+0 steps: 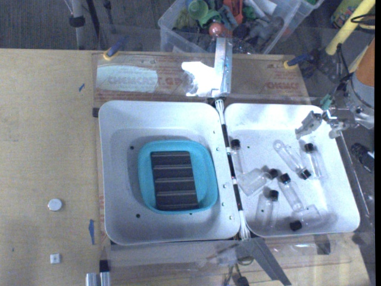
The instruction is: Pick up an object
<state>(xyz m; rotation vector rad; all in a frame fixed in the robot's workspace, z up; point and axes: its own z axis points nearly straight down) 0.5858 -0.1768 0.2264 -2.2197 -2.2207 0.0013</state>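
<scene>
The right white bin holds several clear plastic vials with black caps, scattered across its floor. One vial lies near the middle, another to its right, and a wider clear bottle sits at the left. More capped vials lie toward the front. My gripper hangs over the bin's far right corner, above and apart from the vials, with nothing seen in it. The left white bin carries a teal tray with a dark ridged insert.
A divider rim runs between the two bins. Behind them lie a cardboard strip, a white crumpled sheet and a clear tub of toys. Cables and the arm body crowd the right side. A small disc rests on the bench at left.
</scene>
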